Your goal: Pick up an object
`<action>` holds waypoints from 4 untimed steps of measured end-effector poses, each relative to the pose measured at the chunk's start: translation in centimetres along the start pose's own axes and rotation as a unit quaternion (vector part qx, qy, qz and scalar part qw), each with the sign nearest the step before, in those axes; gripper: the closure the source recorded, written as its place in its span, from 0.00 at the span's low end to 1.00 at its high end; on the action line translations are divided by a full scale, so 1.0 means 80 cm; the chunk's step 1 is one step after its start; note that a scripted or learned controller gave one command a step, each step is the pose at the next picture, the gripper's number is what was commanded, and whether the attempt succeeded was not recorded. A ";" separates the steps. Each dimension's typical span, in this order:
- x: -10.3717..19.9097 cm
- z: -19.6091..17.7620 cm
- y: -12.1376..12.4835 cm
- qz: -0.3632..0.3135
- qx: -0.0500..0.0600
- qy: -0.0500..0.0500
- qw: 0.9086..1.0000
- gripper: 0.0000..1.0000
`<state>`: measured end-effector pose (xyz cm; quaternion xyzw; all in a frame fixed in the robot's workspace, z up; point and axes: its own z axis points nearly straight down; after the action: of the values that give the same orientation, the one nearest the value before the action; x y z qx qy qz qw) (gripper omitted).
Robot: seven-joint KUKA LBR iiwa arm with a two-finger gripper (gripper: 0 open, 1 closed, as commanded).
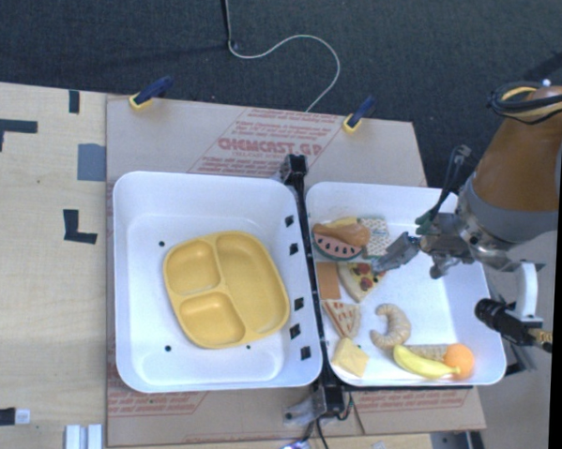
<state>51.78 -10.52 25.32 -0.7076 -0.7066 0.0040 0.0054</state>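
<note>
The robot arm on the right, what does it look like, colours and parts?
The arm is bulky and rounded, with an orange band above a grey wrist. Dark metal fittings and thin black cables hang around the gripper, which ends in slim dark fingers over the right bin.

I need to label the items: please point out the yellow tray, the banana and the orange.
yellow tray [226,289], camera view, on the middle where its compartments meet.
banana [418,363], camera view, on its middle.
orange [459,359], camera view, on its top.
</note>
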 end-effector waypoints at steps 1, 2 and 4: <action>0.000 -0.007 0.003 -0.002 -0.006 -0.001 1.000 0.00; 0.002 0.071 0.010 -0.001 -0.003 -0.001 1.000 0.00; 0.012 0.210 0.021 -0.001 -0.004 -0.001 1.000 0.00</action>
<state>53.25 -9.53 8.46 -0.7068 -0.7074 0.0016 0.0019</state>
